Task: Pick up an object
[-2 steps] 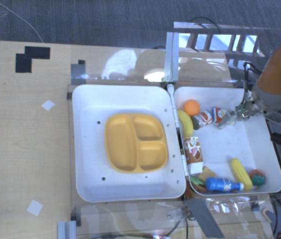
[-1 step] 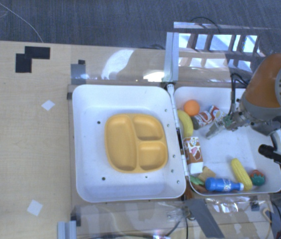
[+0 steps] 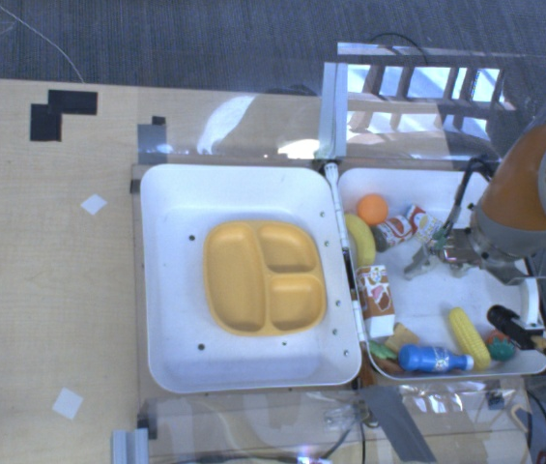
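The gripper is hovering over the right bin, grip state unreadable; a brown bottle is lying just up-left of it.

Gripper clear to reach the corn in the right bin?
Probably yes. The corn lies uncovered on the bin floor, bare white floor between it and the gripper. The blue bottle sits close beside it, which may crowd a grasp.

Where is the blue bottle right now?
In the camera view, the blue bottle lies on its side in the right bin, along its near edge, just left of the yellow corn cob.
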